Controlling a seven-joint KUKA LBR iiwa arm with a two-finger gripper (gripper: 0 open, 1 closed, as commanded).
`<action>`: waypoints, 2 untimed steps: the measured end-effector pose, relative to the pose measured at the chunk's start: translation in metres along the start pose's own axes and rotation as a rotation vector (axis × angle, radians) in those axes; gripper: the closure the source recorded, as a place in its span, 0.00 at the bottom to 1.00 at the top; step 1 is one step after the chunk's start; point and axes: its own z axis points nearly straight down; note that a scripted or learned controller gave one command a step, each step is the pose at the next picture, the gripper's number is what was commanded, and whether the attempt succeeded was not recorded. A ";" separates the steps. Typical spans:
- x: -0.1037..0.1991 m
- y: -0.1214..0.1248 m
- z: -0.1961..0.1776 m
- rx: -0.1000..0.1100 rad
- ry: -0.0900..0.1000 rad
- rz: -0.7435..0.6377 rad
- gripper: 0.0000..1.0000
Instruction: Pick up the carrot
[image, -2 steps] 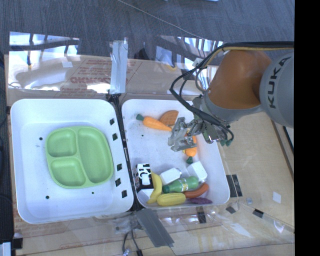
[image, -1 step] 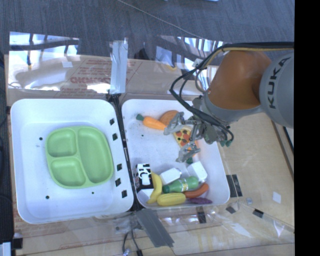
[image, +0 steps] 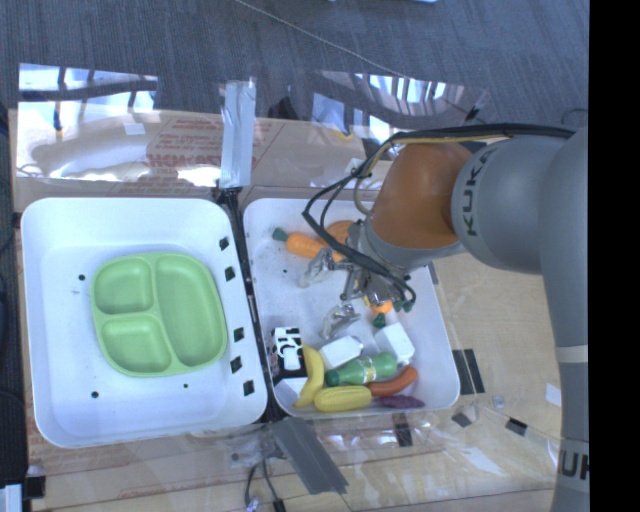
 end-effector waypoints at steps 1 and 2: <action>-0.007 -0.047 -0.001 0.002 -0.001 -0.101 0.00; -0.009 -0.045 -0.011 0.001 -0.003 -0.106 1.00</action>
